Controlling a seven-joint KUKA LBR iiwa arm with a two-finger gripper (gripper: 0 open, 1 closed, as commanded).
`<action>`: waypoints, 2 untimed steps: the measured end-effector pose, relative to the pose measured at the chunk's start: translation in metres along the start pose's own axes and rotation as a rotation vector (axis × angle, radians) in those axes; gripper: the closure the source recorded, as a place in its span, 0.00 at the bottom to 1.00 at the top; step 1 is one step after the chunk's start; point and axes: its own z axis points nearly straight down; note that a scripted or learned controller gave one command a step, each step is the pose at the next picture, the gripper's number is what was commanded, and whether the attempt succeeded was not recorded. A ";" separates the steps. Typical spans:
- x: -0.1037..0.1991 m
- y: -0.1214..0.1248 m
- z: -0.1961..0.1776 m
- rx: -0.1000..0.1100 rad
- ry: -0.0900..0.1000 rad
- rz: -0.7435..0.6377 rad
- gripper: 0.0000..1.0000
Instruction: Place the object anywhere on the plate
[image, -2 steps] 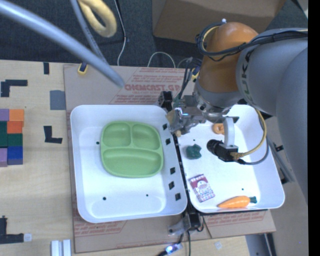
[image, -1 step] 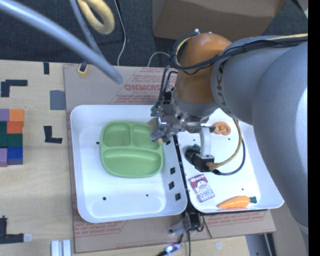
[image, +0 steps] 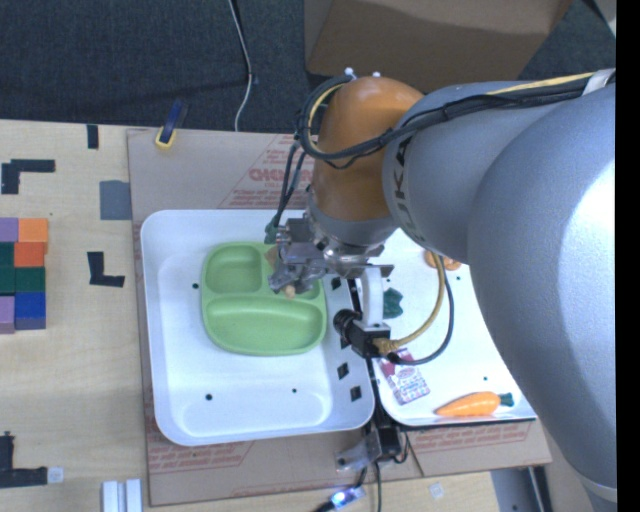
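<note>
While the big grey arm with its orange band (image: 360, 150) sweeps in from the right and bends down over the bench, its wrist hangs right above the top right corner of the green divided plastic plate (image: 262, 300), and the gripper (image: 293, 272) sits low at that corner, just over the ridge between the plate's compartments. A small tan-brown object (image: 290, 290) peeks out beneath the metal there, at the plate's rim, and it is too hidden to say what it is or whether it is gripped; as for the grasp itself, I cannot tell. Counting now: two shallow white bins side by side, the left bin (image: 240, 410) carrying the one green plate, which shows three compartments, two small on top and one long below. The right bin (image: 455, 420) is largely covered by the arm, but one orange toy carrot with a green tip (image: 470, 404) lies near its lower edge, one small printed card or packet (image: 406, 382) sits just left of it, and one dark green piece (image: 390, 300) shows beside the wrist. Off to the far left, one stack of coloured blocks (image: 24, 275) rests on the wooden bench, well apart from the bins.
</note>
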 end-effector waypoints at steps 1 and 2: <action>0.041 -0.024 0.009 0.001 -0.001 0.000 1.00; 0.038 -0.023 0.009 -0.001 -0.002 0.003 0.00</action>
